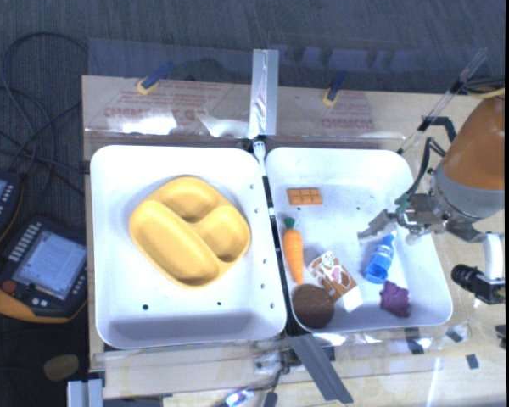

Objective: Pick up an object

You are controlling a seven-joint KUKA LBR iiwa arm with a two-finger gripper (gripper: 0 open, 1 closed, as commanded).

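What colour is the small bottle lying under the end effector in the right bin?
Blue, with a lighter cap end; the bottle shows in the camera view.

The arm is a rounded grey body with a broad orange band above the wrist, beside the right-hand white bin. Thin dark cables loop along its side nearest that bin. Below the grey collar sits the gripper, a cluster of bare metal plates and brackets. A white part with a black cylindrical fitting hangs just outside the bin's wall.

Faint red print on plastic sheet, mirrored, not legible
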